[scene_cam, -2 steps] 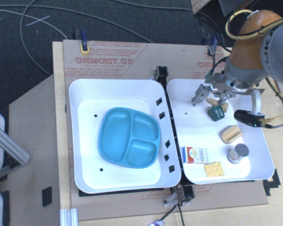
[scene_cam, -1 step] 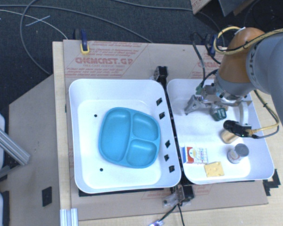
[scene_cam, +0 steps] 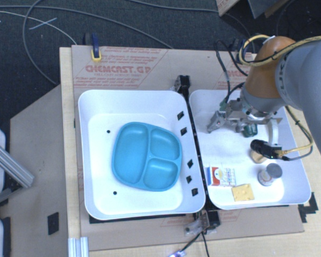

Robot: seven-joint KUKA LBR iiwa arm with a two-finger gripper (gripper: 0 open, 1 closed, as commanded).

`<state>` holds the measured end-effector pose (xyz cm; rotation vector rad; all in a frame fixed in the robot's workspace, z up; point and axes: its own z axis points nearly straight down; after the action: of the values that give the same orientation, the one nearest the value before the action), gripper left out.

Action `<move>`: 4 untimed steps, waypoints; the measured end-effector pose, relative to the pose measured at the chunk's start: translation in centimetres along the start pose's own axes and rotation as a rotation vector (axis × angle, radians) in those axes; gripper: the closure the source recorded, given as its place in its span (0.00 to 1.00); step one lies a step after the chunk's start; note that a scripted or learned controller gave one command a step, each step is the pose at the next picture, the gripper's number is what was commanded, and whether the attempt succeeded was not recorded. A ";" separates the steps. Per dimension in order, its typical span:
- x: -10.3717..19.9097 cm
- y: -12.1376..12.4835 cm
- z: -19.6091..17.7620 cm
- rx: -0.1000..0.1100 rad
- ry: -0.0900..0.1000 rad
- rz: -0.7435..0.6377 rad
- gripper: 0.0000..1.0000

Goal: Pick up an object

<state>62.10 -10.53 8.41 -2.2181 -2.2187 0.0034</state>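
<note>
Big grey arm (scene_cam: 299, 74) comes in from the right over the right bin (scene_cam: 224, 149). The left bin (scene_cam: 96, 108) just has a blue divided plate (scene_cam: 147, 155) lying flat. The gripper (scene_cam: 224, 121) hangs over the right bin's far end, can't tell if it's open or closed. The pickable stuff sits at the near end, nothing on top of it: a printed white packet (scene_cam: 220, 176), a yellow square (scene_cam: 242, 192) just beside it, and a grey round cap (scene_cam: 269, 174).

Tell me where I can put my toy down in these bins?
Left bin: bare floor along the left wall beside the blue plate, and above it. Right bin: crowded, with gripper up top, carton, yellow square and grey disc below.
</note>
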 end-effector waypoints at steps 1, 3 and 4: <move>0.0 0.1 -1.3 -0.004 0.000 0.000 1.00; -0.5 1.5 -11.5 -0.011 -0.003 0.000 1.00; -0.5 1.6 -17.0 -0.013 -0.003 -0.001 1.00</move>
<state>63.80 -11.08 25.45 -2.2248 -2.2272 -0.0077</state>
